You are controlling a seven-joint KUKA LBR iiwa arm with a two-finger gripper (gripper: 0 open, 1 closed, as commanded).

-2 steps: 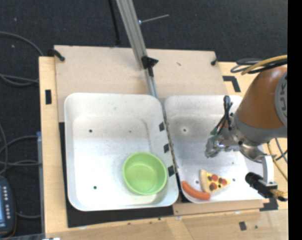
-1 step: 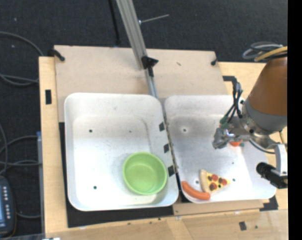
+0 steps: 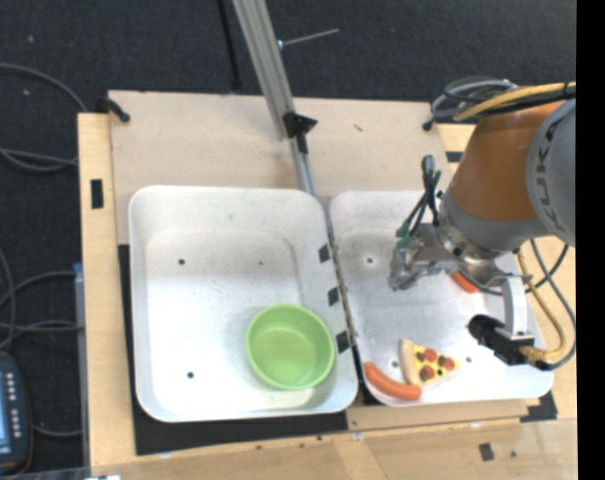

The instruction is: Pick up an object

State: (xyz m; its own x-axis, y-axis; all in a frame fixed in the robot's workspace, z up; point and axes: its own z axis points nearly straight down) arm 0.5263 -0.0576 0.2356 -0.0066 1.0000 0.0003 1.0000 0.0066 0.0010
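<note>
Gripper hovers mid right bin, its grip unreadable from here, pizza slice lying below it toward the frame's bottom.

Light wooden bench bears two shallow white bins: left bin, right bin, touching.

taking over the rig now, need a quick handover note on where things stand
Gripper: low over the right bin, upper middle; nothing seen between its fingers, and I cannot tell whether they are open or shut.
Things: green bowl in the left bin, near its lower right corner. Pizza slice and hot dog at the right bin's lower edge. An orange item partly hidden under the wrist.
Done: no pick shown.
Left: grasp any one thing and lift it.
</note>
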